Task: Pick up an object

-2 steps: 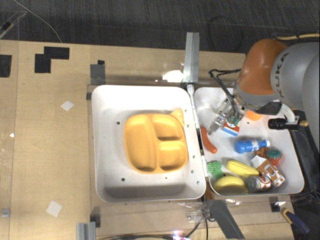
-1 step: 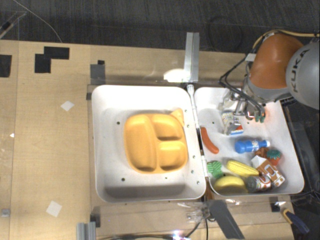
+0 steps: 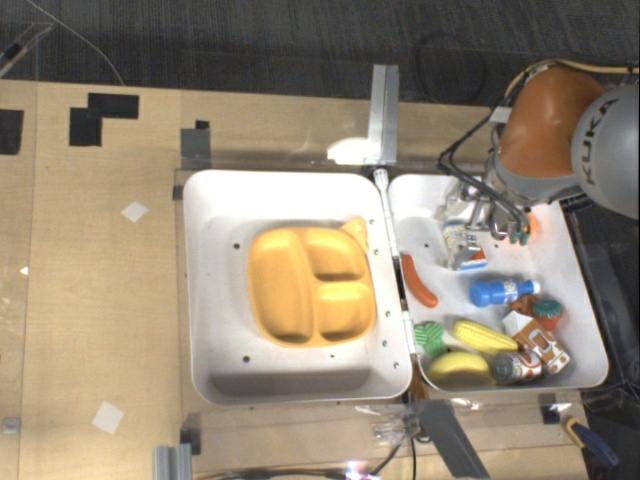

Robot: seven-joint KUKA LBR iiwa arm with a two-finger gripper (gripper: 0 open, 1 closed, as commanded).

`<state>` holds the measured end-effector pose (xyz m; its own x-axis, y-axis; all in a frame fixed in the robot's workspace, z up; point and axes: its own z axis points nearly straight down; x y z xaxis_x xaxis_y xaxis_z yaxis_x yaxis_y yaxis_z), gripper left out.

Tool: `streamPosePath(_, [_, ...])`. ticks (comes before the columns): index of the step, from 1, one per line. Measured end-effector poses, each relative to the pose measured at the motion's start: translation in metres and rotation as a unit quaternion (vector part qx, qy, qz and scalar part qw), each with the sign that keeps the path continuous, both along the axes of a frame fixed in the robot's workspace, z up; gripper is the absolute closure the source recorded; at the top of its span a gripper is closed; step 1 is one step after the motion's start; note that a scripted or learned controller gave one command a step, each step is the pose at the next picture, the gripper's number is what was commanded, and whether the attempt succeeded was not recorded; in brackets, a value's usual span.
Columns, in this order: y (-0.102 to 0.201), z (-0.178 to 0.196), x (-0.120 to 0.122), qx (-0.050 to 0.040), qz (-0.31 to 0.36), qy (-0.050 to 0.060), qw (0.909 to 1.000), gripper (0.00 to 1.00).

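Note:
My gripper [image 3: 466,246] hangs low over the upper middle of the right bin [image 3: 580,268], below the arm's orange band. Its tip points down at the bin floor, just above a small red and white item [image 3: 473,261]. A blue bottle [image 3: 502,291] lies just below and to the right of it. A red chili-like piece [image 3: 420,281] lies by the bin's left wall. Near the front sit a yellow corn cob [image 3: 486,336], a yellow banana [image 3: 458,367], a green item [image 3: 430,336] and some small packaged pieces [image 3: 540,348].
The left bin [image 3: 215,268] holds a yellow sectioned tray [image 3: 308,286]. A metal post [image 3: 384,118] stands at the back between the bins. Black cables [image 3: 470,138] run beside the arm at the back right.

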<state>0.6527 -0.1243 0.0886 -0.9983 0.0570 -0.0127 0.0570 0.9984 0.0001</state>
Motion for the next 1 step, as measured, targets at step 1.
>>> streamPosePath(1, [0.0134,0.0005,0.0090,0.0006,-0.144,0.008,0.9896,0.00])
